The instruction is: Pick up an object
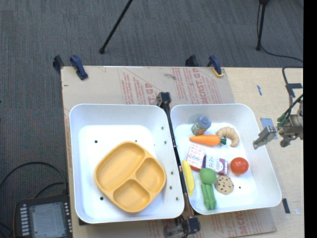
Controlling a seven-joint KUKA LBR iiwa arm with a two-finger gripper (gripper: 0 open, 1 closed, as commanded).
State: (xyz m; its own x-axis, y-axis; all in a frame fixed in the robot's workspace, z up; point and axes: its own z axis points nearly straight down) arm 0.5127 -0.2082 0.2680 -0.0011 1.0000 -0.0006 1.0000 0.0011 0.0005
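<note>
1. The pincer (270, 135) sits at the right edge of the view, just outside the right rim of the right bin (265, 182); how far it is open I cannot tell (it is small and partly cut off), and nothing shows between its fingers.
2. Nearest to it in that bin lies a round red tomato (239, 165), smooth and shiny, near the bin's right wall.
3. Left of the tomato lie a small box (216, 164) with dark red print and a white-and-red carton (196, 158), touching each other.
4. Above them an orange carrot (206, 140) with a green tip lies crosswise, a tan croissant (229, 135) curls at its right end, and a small grey-blue item (201, 125) sits behind it (too blurred to name).
5. Toward the front are a chocolate-chip cookie (224, 184), a green vegetable (208, 186) and, along the left wall, a yellow banana (188, 177).
6. The left bin (79, 133) holds a yellow divided plate (130, 183) with three compartments.
7. Both bins rest on a cardboard-covered tabletop (133, 83) held by blue clamps (78, 66) at the back edge.
8. Around it is dark grey carpet (39, 29) with tripod legs (118, 21), and a handheld control screen (43, 217) at front left.
</note>
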